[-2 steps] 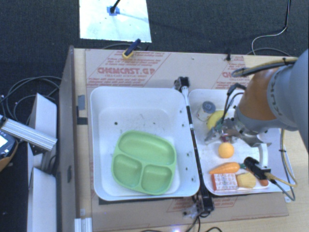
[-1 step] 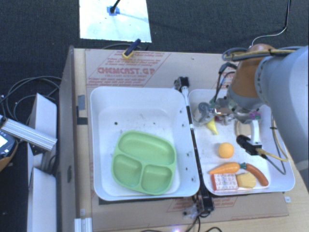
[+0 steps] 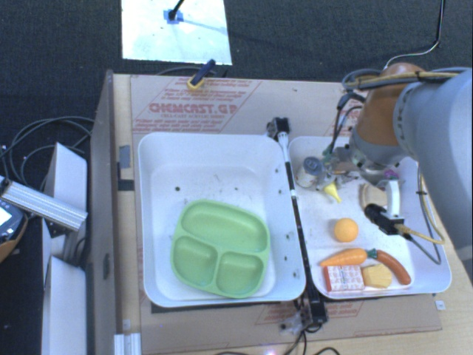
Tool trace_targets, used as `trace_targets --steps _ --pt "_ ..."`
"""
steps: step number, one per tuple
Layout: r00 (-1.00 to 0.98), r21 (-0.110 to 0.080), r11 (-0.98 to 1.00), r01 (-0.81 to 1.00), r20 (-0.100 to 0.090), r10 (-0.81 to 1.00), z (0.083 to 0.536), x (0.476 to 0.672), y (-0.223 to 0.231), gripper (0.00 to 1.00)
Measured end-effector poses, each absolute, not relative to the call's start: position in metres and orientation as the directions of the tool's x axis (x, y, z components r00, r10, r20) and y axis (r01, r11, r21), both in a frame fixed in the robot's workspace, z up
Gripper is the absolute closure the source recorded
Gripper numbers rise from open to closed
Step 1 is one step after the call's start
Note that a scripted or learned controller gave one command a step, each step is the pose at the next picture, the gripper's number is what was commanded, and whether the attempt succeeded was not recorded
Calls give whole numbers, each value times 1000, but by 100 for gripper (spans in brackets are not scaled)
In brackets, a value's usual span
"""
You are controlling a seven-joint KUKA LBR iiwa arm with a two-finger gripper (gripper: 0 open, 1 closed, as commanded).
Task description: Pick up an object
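I see claw (image 3: 334, 170) low in right bin's (image 3: 442, 281) far-left corner, grip unclear | glossy orange ball (image 3: 345, 230) mid-bin | moulded green tray (image 3: 220, 248) in left bin (image 3: 151, 220)

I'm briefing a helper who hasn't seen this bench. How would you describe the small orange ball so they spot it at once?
Start at the right-hand shallow white bin, the one the grey arm reaches into. Near its middle lies a small round orange ball, just above the long orange toy carrot. It is the only perfectly round item there; its neighbours are elongated or blocky.
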State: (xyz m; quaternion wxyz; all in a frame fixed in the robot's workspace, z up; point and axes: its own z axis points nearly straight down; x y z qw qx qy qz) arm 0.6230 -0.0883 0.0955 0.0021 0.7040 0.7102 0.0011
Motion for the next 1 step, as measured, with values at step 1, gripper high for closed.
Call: trace_targets --steps 1 --pt "-1 0 1 1000 0 1000 84 516 -95 100"
